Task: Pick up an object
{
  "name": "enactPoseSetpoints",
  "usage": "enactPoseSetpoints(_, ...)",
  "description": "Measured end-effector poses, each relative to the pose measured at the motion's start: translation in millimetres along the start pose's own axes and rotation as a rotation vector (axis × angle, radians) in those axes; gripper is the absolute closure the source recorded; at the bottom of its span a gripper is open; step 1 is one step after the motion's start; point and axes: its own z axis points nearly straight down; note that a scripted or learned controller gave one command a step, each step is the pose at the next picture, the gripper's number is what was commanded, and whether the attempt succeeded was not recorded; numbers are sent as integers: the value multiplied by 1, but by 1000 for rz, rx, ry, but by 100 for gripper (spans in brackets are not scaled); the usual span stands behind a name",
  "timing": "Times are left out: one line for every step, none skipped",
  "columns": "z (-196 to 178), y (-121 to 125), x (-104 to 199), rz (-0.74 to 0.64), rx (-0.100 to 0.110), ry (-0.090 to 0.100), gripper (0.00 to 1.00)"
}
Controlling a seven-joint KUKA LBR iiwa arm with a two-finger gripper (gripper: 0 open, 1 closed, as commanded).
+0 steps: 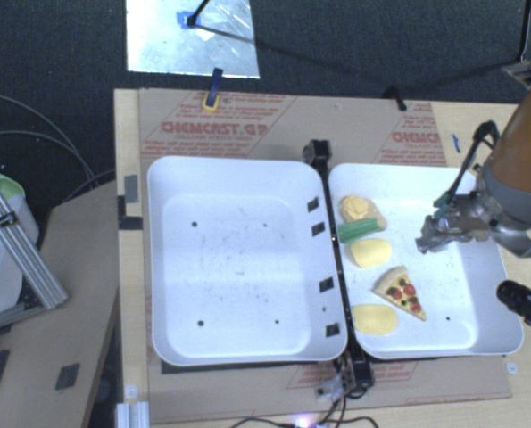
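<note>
Bench w/ dark floor behind, two white bins. Right bin (488, 328) holds all the toy food, likely so picks start there: nearest a yellow piece (374, 320), then pizza slice (402, 293). Gripper (430, 237) hangs above, beside them, nothing in it; can't tell open or closed.

Two bins side by side on tabletop (399, 127): left bin (238, 266), right bin (461, 328), inner walls touching. All items in right bin, along its 9 o'clock side. Bun (355, 208) at 12 end of row; bean pod (359, 229) touching it at 6. Potato piece (370, 253) next toward 6. Pizza slice (401, 292) at 4 o'clock of that. Flat chip (374, 319) nearest 6 wall. Gripper (435, 234) above bin, 3 o'clock of bean pod, apart from items.
</note>
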Motion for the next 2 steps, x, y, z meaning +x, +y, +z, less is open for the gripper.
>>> enactPoseSetpoints(-78, 1, 65, -2, 0, 1, 100)
enactPoseSetpoints(-233, 2, 110, 2, -11, 3, 100)
